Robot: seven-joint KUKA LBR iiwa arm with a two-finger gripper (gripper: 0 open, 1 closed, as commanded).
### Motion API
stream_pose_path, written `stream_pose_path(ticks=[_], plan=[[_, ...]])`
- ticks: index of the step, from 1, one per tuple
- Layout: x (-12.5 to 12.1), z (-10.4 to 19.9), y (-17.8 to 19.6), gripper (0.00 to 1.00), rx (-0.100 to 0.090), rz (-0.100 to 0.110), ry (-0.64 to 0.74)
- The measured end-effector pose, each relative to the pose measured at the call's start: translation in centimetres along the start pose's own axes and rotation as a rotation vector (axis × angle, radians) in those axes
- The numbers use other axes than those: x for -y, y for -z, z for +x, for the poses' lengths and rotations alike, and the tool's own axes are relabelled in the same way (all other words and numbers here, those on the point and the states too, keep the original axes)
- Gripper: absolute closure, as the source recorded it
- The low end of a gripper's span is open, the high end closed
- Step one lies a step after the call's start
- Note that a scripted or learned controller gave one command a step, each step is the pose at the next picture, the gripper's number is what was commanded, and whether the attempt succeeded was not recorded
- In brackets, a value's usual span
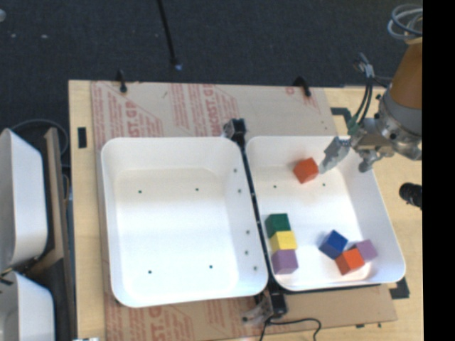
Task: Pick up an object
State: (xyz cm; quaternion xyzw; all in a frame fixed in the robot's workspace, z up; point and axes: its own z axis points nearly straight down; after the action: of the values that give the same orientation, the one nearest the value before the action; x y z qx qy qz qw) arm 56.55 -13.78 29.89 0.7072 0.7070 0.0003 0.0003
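Orange cube [306, 170] in right bin [370, 197] | lies just left of fingers [331, 155], a little lower in view | fingers' spread: cannot tell | nothing seen grasped

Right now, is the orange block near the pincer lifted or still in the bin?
In the bin: the orange block rests on the right bin floor, beside the pincer, not between its fingers.
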Motion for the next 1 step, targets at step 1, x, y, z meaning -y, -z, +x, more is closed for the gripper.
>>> stream_pose_path(ticks=[1], plan=[[-2.12,-1.70,-13.72,0.00,-0.001,0.011,-0.001]])
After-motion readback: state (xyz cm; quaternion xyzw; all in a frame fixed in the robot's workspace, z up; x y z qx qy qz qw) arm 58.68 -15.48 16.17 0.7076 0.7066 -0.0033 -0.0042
